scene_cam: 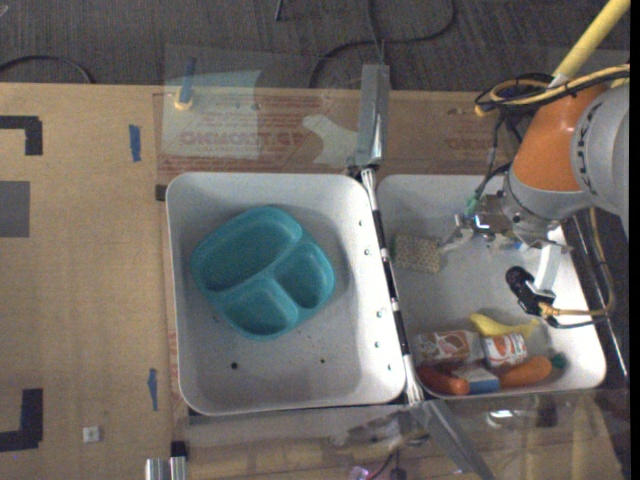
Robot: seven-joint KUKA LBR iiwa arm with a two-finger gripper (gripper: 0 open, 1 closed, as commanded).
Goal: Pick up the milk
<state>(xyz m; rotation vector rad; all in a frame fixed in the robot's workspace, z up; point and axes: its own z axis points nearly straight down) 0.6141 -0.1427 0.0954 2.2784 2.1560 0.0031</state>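
Nearest me, along the front wall of the right bin [455, 298], there's a tight little heap, and the milk [449, 346] is in it, if I read it right: a small carton lying on its side at the left end. A red and white can [506, 348] touches its right end, a banana [497, 324] lies just behind, and a red thing [441, 379] and a blue and white piece [484, 380] are wedged between it and the bin wall. A carrot [528, 371] ends the row on the right.

The hand [487, 226] hangs well apart from all that, over the far half of the same bin. I cannot tell whether it is wide or narrow. To my eye it has yet to reach. It should travel toward the front, come straight down over the carton and close across the short width, away from the can. The crowding is the risk: a slanted approach could catch the banana or shove the heap against the wall.

Further back in that bin, a pale rough sponge [418, 254] sits alone near the dividing wall. The left bin [300, 368] holds a teal divided plate [262, 270], with nothing on it. Both bins rest on the brown table [80, 268].
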